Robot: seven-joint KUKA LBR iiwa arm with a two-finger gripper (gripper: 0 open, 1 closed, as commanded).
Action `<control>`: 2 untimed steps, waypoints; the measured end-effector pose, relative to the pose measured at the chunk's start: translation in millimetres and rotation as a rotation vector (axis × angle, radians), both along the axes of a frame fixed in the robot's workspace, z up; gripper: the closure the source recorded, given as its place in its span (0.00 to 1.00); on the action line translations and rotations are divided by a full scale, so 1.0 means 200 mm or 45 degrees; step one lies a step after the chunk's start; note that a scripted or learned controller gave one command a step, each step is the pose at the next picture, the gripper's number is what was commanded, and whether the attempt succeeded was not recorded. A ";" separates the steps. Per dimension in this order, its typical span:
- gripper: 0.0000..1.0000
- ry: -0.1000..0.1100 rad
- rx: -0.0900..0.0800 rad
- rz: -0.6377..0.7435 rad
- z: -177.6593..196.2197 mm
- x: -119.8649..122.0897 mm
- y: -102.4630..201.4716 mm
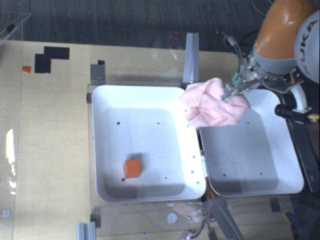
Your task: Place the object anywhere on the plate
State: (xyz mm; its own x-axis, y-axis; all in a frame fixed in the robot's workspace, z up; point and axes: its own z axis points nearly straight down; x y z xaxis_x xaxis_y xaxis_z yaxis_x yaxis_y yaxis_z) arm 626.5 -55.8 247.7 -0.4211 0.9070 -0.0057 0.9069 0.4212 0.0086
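the metal two-finger gripper [231, 91] is pinching a crumpled pink cloth [212, 105], which hangs over the divide between the two shallow white bins, left [105, 134] and right [280, 149]. a small orange block [132, 168] sits in the left bin.

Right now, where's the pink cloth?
In the camera view the pink cloth hangs at the back of the bins, draped over the divide between the left bin and the right bin, with the gripper at its right edge.

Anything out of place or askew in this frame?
Yes: the pink cloth lies crumpled across the divide between the two bins, draped over both rims at the far side, with the hand at its right edge.
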 end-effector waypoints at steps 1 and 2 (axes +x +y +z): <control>1.00 0.005 0.001 0.007 -0.11 0.01 0.01; 1.00 0.001 -0.002 0.519 -0.10 -0.03 0.24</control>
